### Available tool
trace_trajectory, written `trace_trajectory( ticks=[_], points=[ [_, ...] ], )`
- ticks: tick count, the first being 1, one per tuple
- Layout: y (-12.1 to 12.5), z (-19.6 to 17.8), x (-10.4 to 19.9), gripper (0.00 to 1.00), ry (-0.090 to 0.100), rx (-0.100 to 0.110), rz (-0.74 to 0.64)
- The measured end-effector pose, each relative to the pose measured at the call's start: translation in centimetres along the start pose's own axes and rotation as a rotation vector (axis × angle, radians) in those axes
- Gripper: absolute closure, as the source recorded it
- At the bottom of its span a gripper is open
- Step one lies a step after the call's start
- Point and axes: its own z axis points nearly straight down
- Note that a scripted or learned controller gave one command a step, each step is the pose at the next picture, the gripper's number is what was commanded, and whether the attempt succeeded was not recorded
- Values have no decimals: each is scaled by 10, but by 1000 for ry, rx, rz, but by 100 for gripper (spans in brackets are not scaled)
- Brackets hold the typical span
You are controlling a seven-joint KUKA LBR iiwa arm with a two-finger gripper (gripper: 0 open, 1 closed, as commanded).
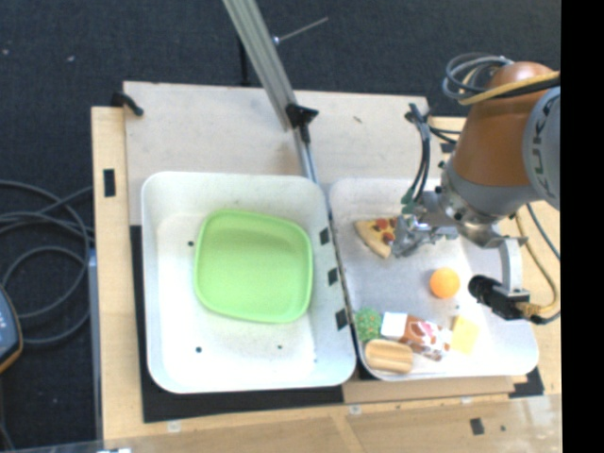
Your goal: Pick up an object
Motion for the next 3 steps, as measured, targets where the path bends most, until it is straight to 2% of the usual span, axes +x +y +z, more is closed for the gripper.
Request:
trace_trajectory(
  ticks=[1, 2, 3],
  points=[
    [-18, -9, 49, 100, 0, 0, -1],
    [-22, -1, 97, 100, 0, 0, 0],
    [-34, -12, 147, 100, 1, -1, -2]
  ],
)
